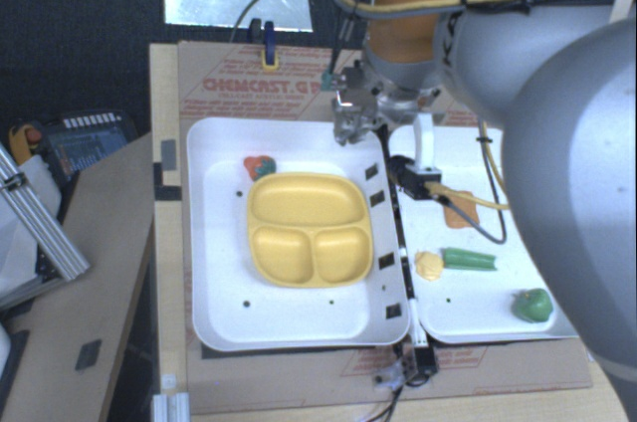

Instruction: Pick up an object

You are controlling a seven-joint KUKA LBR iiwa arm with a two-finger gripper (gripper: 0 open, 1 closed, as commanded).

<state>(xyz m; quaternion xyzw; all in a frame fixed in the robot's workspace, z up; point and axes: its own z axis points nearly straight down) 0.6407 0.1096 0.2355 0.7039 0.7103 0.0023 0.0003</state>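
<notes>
The grey arm (557,111) looms at right; its gripper (350,123) hovers at the yellow tray's (307,229) upper edge, fingers' state unclear. Better drop squarely over the small red-green toy (259,167).

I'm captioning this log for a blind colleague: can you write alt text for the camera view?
A grey arm's tool hangs over the far edge of two white bins. The left bin holds a yellow divided plate and a small red toy; the right bin holds green and yellow toys.

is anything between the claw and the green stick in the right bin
Nothing visible blocks it. The claw hangs over the divider at the bins' far end; the green stick lies exposed in the right bin, a yellow piece beside it.
</notes>
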